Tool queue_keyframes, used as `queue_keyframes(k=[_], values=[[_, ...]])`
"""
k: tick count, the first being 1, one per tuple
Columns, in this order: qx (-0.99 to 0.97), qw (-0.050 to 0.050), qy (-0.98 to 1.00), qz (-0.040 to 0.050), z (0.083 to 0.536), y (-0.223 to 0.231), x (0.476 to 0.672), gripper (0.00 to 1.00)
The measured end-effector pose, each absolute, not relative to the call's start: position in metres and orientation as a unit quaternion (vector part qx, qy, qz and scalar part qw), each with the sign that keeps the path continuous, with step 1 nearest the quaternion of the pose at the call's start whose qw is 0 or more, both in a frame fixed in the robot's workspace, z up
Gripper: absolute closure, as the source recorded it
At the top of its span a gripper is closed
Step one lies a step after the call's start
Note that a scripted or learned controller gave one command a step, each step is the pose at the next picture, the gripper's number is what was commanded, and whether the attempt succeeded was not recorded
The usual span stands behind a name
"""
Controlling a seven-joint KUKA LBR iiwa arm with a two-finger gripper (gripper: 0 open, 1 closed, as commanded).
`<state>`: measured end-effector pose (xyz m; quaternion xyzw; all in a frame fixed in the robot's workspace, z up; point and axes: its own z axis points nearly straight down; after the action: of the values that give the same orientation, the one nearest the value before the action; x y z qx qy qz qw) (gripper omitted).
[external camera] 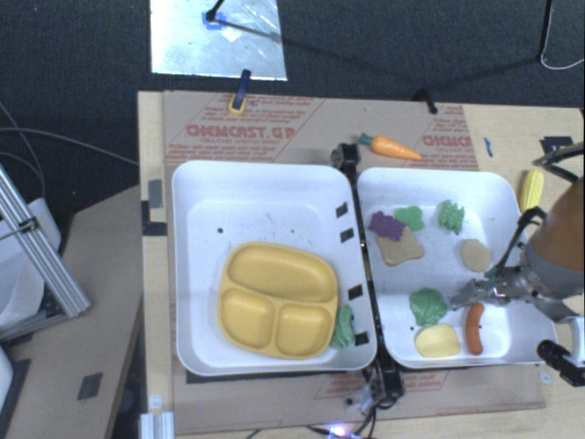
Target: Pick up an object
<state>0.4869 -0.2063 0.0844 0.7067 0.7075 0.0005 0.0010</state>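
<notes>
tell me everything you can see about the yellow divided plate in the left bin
The yellow divided plate looks like matte plastic, a rounded rectangle with three compartments: one long one along the far side and two smaller ones nearer the camera. It lies flat and slightly turned on the floor of the left bin. A green leafy toy sits against its right near corner.

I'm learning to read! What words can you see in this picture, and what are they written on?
"CHEMCAST G P", red print on the brown sheet under the bins, at the back left.
"CHEMC...", the same red print at the back right; the rest is cut off and blurry.
More red print along the sheet's front edge is too blurred to read.
</notes>
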Motion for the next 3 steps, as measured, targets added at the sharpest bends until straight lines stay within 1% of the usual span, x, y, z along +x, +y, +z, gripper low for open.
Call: queue_keyframes(k=[1, 2, 3], values=[[0.707, 0.001, 0.707, 0.0008, 0.084, -0.206, 0.487, 0.0], [0.707, 0.002, 0.707, 0.0018, 0.095, -0.206, 0.488, 1.0], [0.705, 0.0, 0.709, 0.0007, 0.084, -0.179, 0.492, 1.0]])
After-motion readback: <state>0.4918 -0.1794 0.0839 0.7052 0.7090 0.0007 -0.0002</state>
